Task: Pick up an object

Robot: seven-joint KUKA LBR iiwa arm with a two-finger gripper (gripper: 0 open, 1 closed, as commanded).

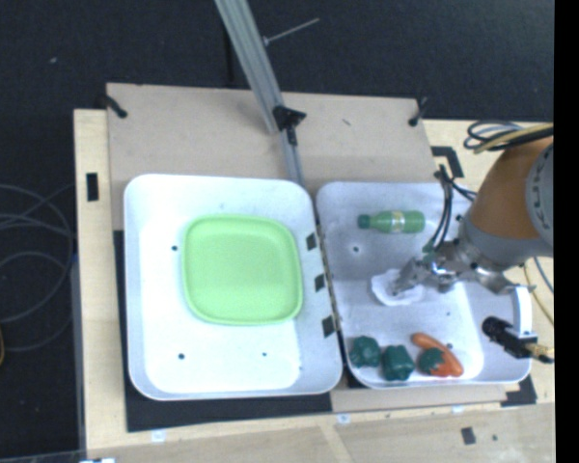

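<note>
Gripper point(412, 280) sits over white object point(394, 290), centre-right; its state you can't tell. Looks light, maybe slippery—grab its middle.

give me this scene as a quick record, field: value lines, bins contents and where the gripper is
left bin: holds a light green square plate, lying flat near the middle
right bin: holds a green bottle lying on its side near the far wall, a white object at the middle, two dark green objects and an orange and green object along the near wall
gripper: low over the right bin, at the white object
grasp: cannot tell
arm: reaches in from the right
</note>
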